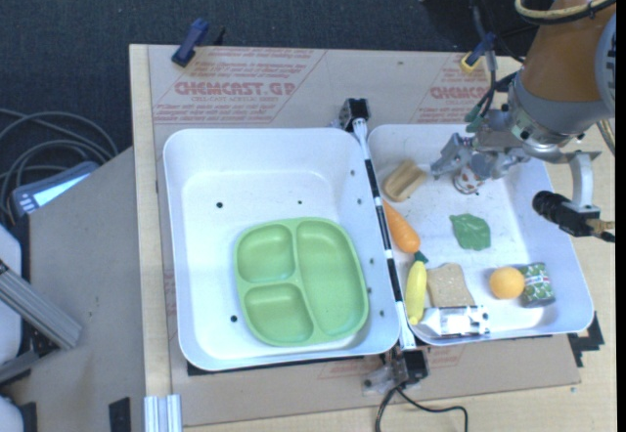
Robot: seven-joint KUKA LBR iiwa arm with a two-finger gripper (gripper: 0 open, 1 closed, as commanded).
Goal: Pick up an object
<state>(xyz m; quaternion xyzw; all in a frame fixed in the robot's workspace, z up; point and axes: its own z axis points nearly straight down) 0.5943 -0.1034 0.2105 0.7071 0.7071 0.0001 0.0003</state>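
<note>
Nearest you: silver-white flat packet at near edge of right white bin. Left bin holds green three-compartment plastic tray. Moving right: orange carrot, yellow banana, tan bread-roll piece, brown toast slice, green leafy toy, orange ball, green patterned block. Gripper hovers near far wall, just beyond the leaf; you can't tell its spread. Judge roll likely light, slightly soft; pinch across short width.

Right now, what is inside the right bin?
The right bin holds a bread roll, carrot, banana, toast, green leaf, orange and a small packet. The gripper covers some floor beneath it.
</note>
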